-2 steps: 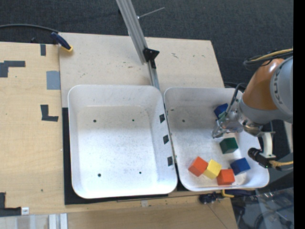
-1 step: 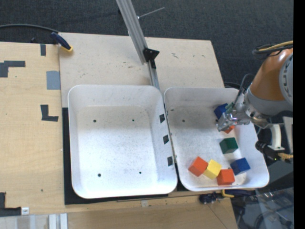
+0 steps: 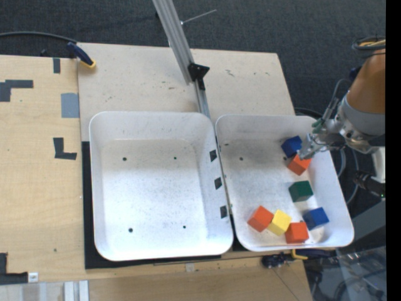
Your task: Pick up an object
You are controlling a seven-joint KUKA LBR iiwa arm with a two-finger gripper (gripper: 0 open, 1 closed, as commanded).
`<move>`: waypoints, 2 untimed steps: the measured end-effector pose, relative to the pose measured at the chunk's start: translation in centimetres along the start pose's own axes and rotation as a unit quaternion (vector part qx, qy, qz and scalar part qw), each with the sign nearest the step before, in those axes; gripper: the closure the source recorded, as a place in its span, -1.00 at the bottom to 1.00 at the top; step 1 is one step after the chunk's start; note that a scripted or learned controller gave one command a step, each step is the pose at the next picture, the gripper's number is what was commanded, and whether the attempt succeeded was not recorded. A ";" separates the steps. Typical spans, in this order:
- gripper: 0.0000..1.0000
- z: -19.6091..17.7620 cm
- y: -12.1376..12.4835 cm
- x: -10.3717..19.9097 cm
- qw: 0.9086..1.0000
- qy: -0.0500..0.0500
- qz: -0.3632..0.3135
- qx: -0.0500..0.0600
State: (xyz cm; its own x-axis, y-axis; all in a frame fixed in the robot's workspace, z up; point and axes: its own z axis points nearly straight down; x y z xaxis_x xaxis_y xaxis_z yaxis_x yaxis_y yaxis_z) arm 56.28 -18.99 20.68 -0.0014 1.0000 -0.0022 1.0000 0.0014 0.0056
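The right bin (image 3: 250,137) holds several small cubes. A blue cube (image 3: 290,146) and an orange-red cube (image 3: 298,163) lie near its far right wall. My gripper (image 3: 309,147) hangs right over these two, its tip between the blue cube and the top of the orange-red one. Whether it touches either is unclear from this angle. Further forward lie a green cube (image 3: 301,190), a second blue cube (image 3: 316,217), an orange cube (image 3: 260,219), a yellow cube (image 3: 280,222) and another orange-red cube (image 3: 296,232).
The left bin (image 3: 150,137) stands beside the right one, with a raised divider between them. A slanted metal rail (image 3: 175,30) crosses the bench behind the bins. The arm's grey and orange wrist (image 3: 366,102) sits just outside the right bin's wall.
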 end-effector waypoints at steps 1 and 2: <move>1.00 0.2 0.0 0.0 1.000 0.001 0.000 0.003; 1.00 0.8 -0.7 5.0 1.000 0.002 -0.002 0.004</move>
State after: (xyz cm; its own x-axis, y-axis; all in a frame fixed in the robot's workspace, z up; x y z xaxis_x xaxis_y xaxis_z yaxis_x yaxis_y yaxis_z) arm 55.53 -14.03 19.85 -0.0048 1.0000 0.0014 1.0000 0.0048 -0.0020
